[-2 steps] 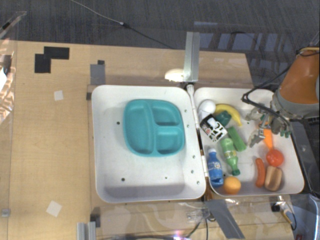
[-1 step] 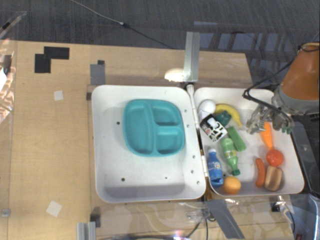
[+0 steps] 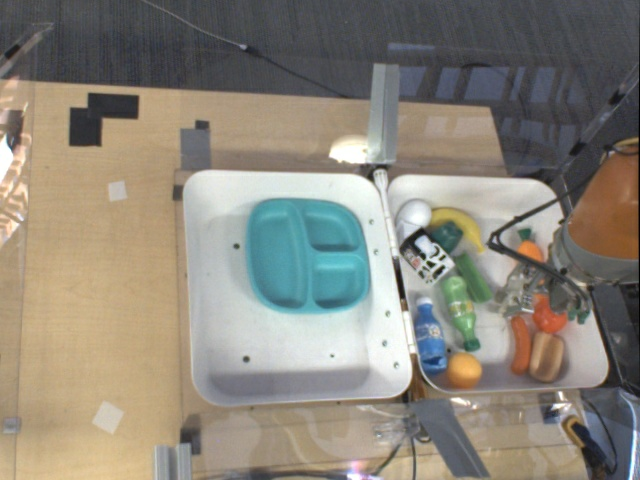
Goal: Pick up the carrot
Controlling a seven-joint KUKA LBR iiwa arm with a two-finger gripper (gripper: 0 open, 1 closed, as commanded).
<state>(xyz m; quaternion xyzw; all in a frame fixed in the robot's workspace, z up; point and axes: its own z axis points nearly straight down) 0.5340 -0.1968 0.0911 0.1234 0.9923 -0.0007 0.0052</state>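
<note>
Camera view showed a smooth, tapered orange carrot [image 3: 520,343] lying in the right bin [image 3: 500,186] near its front right corner, beside a rounded brown bun [image 3: 546,355]. The gripper [image 3: 528,291] was seen just behind the carrot's tip; its metal parts were too tangled for the jaw opening to be judged.

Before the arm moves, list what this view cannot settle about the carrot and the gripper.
- Gripper: small and tangled with cables, so open or shut is unreadable.
- Carrot: its top end runs under the gripper; contact cannot be judged.
- Arm: cut off by the right edge.
- Hot dog beside the carrot: touching or apart is too fine to tell.
</note>
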